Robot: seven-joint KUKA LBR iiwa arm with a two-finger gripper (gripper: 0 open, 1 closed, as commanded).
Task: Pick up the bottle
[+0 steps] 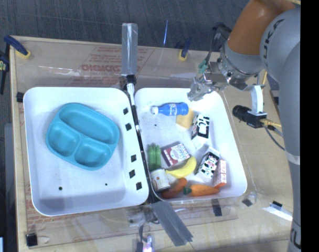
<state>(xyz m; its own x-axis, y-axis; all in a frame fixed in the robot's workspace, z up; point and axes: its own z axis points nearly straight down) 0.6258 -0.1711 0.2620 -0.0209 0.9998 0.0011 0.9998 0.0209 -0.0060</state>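
Note:
A small blue bottle [171,109] with a white cap lies on its side near the back wall of the right bin [234,146], cap pointing left. My gripper [198,91] hangs over the bin's back right part, just right of and slightly behind the bottle. Nothing shows between its fingers. The grey arm with its orange band comes in from the upper right.
The right bin also holds a yellow wedge [184,120], black-and-white cartons [201,126], a banana [183,168], a carrot [204,190], a can [160,179] and a green item [154,155]. In the left bin [39,156] lies a blue divided tray [83,135]. A divider post [129,51] stands between the bins.

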